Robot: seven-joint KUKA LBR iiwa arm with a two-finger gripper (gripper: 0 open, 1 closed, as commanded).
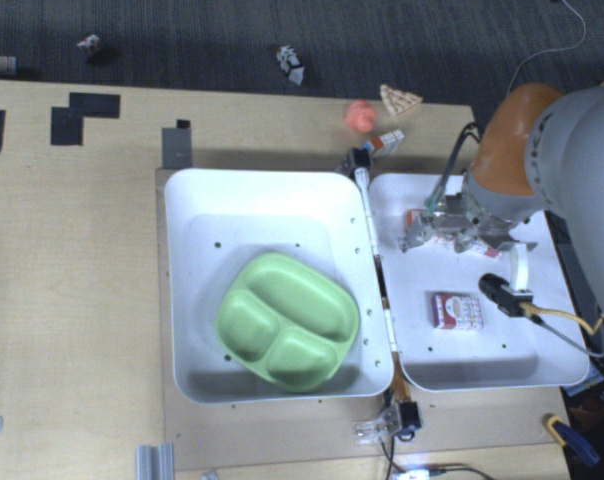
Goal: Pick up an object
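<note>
The gripper [452, 230] is hovering in the right bin [552, 363], with nothing visibly in its grasp. The small red box [455, 311] is lying just below it, so the arm would need to be centring over that box before descending.

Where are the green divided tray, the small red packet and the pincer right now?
green divided tray [287, 319]: camera view, on its central ridge, in the left bin.
small red packet [455, 311]: camera view, on its printed top face, in the right bin.
pincer [434, 230]: camera view, on its metal tip over the right bin.
</note>
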